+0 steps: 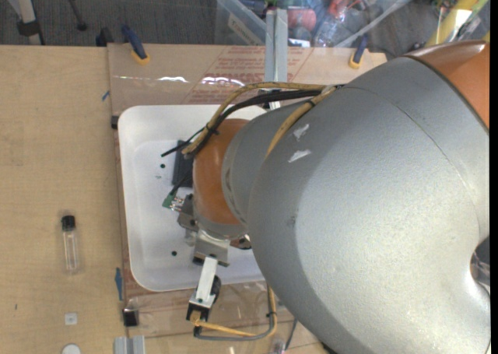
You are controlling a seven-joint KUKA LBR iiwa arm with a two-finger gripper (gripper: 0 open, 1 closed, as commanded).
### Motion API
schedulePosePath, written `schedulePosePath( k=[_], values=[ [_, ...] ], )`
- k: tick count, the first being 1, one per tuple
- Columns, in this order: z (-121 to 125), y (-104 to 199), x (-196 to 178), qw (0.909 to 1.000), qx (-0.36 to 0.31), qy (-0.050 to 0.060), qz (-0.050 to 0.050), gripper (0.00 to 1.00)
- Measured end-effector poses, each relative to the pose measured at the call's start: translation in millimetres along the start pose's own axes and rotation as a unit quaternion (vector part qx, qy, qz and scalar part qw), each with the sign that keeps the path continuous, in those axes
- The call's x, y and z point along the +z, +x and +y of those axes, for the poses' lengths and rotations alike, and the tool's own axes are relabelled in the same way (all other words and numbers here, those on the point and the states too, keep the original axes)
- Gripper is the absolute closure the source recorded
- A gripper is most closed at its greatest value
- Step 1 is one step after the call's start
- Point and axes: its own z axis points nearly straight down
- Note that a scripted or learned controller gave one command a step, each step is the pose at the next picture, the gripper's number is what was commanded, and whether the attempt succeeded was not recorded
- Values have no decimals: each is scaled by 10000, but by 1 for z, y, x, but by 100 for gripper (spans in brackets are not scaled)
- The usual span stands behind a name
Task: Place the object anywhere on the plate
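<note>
We see the grey arm [366,212] looming across the white bin [144,181], its claw [201,245] over the bin's floor; open or closed, we can't tell.

The arm [366,212] is showing as a broad, smooth grey shell, catching a few pale glints. An orange band [212,177] is ringing its narrower section above the wrist (another orange patch is peeking out at the upper right). Yellow and black cables [257,99] are trailing along it.
</note>
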Motion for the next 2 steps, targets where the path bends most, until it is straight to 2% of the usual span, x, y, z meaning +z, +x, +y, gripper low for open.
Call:
schedulePosePath(
  k=[1, 2],
  values=[
    [46, 20, -44, 9467, -3220, 44, -23, 100],
    [89, 1, -122, 8929, -4503, 34, -20, 100]
  ],
)
